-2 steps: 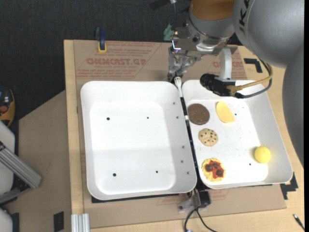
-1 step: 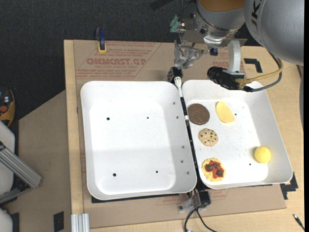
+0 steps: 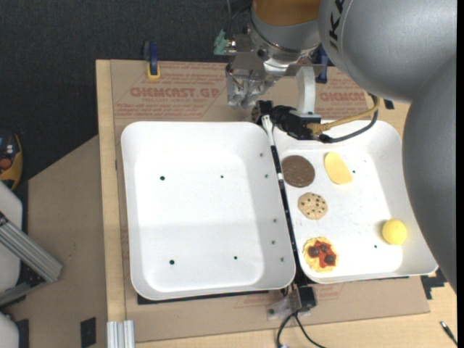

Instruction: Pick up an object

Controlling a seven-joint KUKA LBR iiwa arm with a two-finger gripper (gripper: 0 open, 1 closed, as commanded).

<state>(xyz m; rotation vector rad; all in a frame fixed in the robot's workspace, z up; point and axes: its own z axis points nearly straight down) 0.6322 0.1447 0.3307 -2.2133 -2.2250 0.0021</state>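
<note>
"CHEMCAST GP" printed on board [image 3: 181,93]; end effector [image 3: 245,96] above it, grip state unclear.

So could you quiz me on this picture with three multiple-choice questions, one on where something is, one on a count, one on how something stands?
1. Where is the chocolate-chip cookie?
A. left bin
B. right bin
C. on the cardboard

2. How many food items lie in that bin?
A. two
B. five
C. eight

3. Where is the gripper?
A. above the bins' far edge, over the cardboard
B. down among the food
C. over the near edge

Answers: B, it lies below the brown cookie; B, two cookies, two yellow pieces, one pizza-like piece; A, it hangs beyond the bins.
</note>
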